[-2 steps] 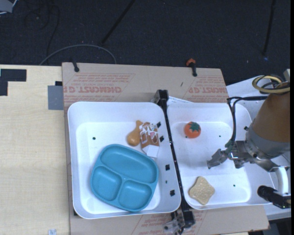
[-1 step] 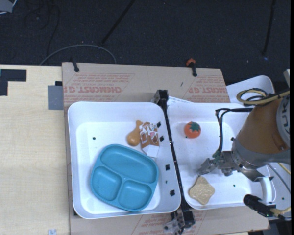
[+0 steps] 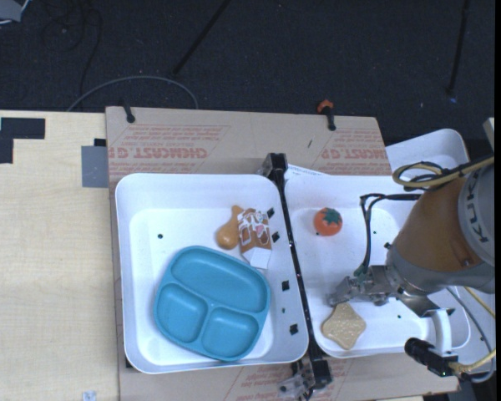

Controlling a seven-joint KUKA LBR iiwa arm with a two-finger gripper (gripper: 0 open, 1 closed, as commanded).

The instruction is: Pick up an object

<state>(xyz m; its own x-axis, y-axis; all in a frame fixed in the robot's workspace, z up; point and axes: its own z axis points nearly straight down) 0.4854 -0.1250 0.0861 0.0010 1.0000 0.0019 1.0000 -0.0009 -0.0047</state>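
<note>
In the right bin (image 3: 305, 307), a flat tan toast-like piece (image 3: 344, 327) lies near the front edge. My gripper (image 3: 356, 291) hangs low just above and behind it, close to the bin floor. A small red tomato-like toy (image 3: 327, 221) sits at the back of the same bin, well away from the gripper. The grey arm with its orange band (image 3: 438, 228) comes in from the right.
The left bin (image 3: 138, 224) holds a blue divided plate (image 3: 212, 302) and an orange-and-white toy (image 3: 245, 230) behind it. A black divider strip (image 3: 285, 257) runs between the bins. Cables loop over the arm at right.
</note>
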